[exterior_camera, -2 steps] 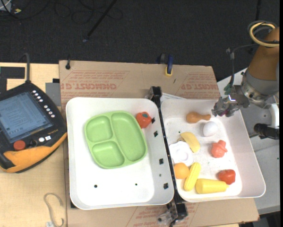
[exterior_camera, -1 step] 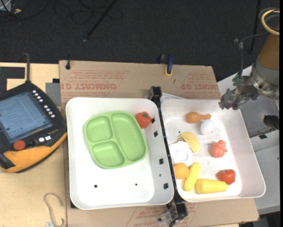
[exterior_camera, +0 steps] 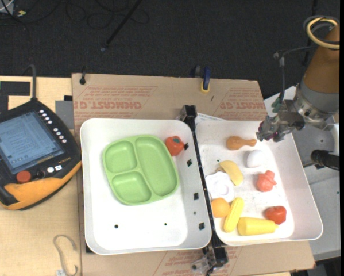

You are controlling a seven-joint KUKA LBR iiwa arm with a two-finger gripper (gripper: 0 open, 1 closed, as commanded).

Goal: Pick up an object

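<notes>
A KUKA arm's gripper (exterior_camera: 273,129) hangs over the far right corner of the right bin (exterior_camera: 309,211); whether it is clenched or released cannot be told at this slant. Just to its left lies a toy chicken drumstick (exterior_camera: 240,143), with a white egg (exterior_camera: 254,158) nearer the camera. A banana (exterior_camera: 232,172), a pink piece (exterior_camera: 266,181), a red strawberry (exterior_camera: 275,214), an orange (exterior_camera: 219,207) and yellow corn (exterior_camera: 255,226) are scattered through the same bin. In the left bin (exterior_camera: 97,223) a green divided plate (exterior_camera: 140,169) lies beside a red tomato (exterior_camera: 174,145). A teach pendant (exterior_camera: 28,148) rests on the bench at far left.
</notes>
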